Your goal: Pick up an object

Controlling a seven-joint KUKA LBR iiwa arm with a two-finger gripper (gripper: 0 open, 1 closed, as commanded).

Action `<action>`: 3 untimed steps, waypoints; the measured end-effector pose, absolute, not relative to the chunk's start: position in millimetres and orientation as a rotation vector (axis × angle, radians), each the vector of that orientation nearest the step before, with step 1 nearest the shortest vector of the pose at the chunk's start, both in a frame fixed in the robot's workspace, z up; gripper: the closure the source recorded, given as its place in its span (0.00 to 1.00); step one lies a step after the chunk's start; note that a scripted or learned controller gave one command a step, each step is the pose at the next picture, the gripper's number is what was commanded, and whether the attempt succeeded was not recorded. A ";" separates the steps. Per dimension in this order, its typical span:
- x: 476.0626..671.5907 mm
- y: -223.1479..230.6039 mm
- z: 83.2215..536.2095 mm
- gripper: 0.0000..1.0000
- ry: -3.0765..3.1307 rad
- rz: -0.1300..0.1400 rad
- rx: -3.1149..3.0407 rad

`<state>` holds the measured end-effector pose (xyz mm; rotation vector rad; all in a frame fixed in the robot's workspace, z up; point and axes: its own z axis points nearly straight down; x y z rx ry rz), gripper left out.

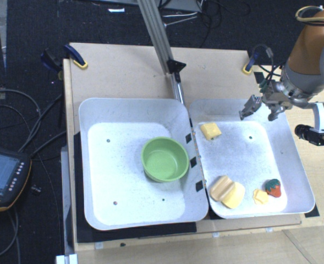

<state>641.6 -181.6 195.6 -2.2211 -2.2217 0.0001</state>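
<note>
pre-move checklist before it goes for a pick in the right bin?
1. Gripper carries nothing: ok, fingers spread, nothing between them.
2. Gripper over right bin: ok, near its far edge.
3. Targets present: ok. Yellow block, two pale yellow pieces touching, small yellow piece against a red strawberry-like toy.
4. Nearest target isolated: ok, yellow block lies apart from the rest.
5. Clearance from the divider: not ok, block lies close to it.
6. Green bowl out of the way: ok, in left bin.
</note>
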 end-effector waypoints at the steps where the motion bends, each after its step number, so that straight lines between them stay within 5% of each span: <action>1: 633.7 -186.4 137.2 0.00 -2.218 0.004 -2.219; 2: 632.7 -185.8 93.0 0.00 -2.219 0.003 -2.219; 3: 634.2 -186.0 105.9 1.00 -2.223 0.000 -2.221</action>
